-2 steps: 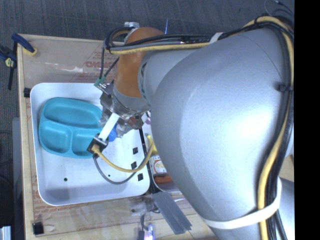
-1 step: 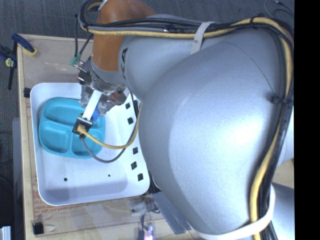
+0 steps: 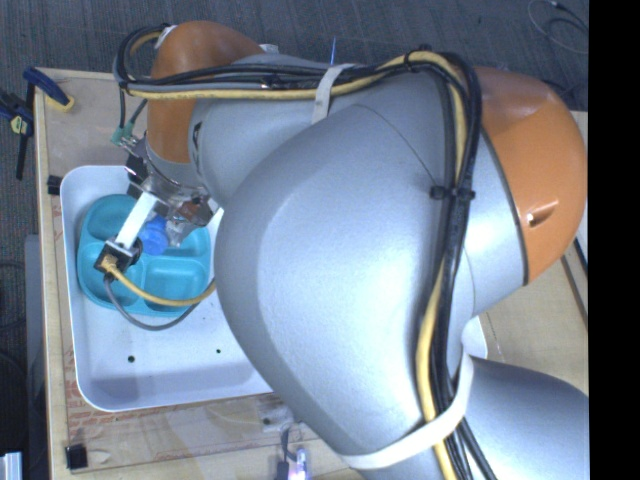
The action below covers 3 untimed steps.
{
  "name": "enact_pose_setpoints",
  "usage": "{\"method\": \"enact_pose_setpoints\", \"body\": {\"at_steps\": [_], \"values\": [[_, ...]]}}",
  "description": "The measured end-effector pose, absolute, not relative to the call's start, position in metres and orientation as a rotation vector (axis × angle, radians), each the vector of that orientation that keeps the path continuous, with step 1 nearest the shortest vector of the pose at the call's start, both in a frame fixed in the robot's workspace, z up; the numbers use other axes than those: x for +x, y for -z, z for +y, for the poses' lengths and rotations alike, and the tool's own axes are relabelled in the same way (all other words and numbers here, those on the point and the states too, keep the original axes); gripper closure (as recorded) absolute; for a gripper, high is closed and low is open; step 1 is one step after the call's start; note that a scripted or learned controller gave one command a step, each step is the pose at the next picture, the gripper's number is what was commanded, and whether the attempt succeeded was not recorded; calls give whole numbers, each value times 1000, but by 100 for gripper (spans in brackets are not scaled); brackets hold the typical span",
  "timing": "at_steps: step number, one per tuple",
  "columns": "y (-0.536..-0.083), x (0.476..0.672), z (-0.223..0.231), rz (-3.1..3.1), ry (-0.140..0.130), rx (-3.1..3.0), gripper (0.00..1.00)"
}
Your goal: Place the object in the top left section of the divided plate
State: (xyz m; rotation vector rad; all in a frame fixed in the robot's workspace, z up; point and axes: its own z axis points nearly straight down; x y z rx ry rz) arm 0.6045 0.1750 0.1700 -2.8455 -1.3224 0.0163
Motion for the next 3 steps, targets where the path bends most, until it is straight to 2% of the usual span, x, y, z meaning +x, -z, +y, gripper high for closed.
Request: {"method": "enact_pose_setpoints", "body": {"at_steps": [1,2,3], "values": [[-215,546,155,-1470,-12,-2772,100],[-213,574,197,-1611,-11,-2694,100],[-213,574,197,-1611,-11,-2693,0]]}}
